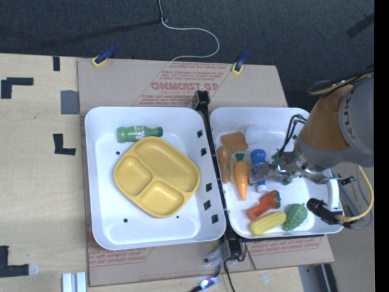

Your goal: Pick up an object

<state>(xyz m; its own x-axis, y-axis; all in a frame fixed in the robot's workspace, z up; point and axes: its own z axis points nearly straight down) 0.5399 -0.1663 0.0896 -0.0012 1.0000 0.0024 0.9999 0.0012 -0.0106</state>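
Note:
The right bin (292,115) holds several toy foods. A brown piece (231,145) lies at its left, with an orange carrot (241,179) below it and a blue object (258,158) beside that. Near the front lie a red piece (262,204), a yellow corn cob (268,222) and a green broccoli-like piece (295,216). My gripper (265,175) reaches in from the right and hangs low over the bin's middle, just below the blue object and right of the carrot. Whether it touches either one is unclear.
The left bin (100,163) holds a yellow divided plate (157,176) and a green bottle (139,132) lying behind it. A black divider (209,157) runs between the bins. The arm's grey body and orange band (328,126) cover the right bin's right side.

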